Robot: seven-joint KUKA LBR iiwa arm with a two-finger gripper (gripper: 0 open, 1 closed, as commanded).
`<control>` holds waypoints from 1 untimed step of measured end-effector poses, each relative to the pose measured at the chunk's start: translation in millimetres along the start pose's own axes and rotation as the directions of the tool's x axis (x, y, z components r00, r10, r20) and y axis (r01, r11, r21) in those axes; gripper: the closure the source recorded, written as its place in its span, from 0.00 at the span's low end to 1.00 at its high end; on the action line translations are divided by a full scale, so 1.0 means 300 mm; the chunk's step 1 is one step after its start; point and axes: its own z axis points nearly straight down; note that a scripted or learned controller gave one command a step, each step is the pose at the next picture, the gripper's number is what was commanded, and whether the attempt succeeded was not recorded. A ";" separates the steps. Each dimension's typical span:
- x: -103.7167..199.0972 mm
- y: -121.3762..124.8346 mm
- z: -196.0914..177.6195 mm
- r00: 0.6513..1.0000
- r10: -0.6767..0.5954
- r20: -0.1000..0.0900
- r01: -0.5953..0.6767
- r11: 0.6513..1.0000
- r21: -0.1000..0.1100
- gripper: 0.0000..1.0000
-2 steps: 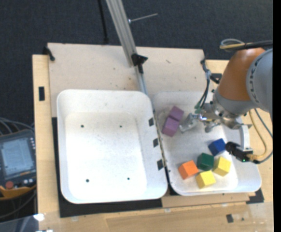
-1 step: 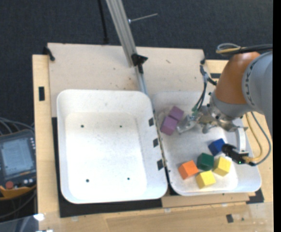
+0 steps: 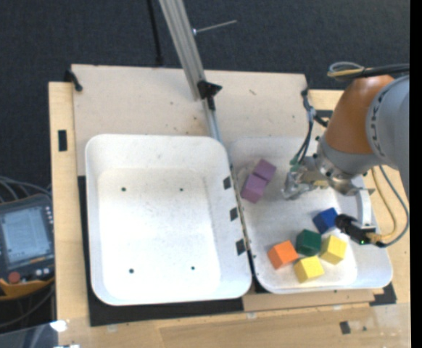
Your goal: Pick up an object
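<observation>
The right bin holds several blocks. A purple block lies near its left wall. Toward the front sit an orange block, a green block, a blue block and two yellow blocks. My gripper hangs low over the bin's middle, right of the purple block and behind the blue one. Nothing shows between its fingers.
The left bin stands beside the right one. A slanted metal rail rises from the back of the bench to the seam between the bins. A teach pendant lies off the bench's left side.
</observation>
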 end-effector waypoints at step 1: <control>0.027 -0.009 -0.181 1.000 -0.009 0.002 0.009 1.000 -0.002 1.00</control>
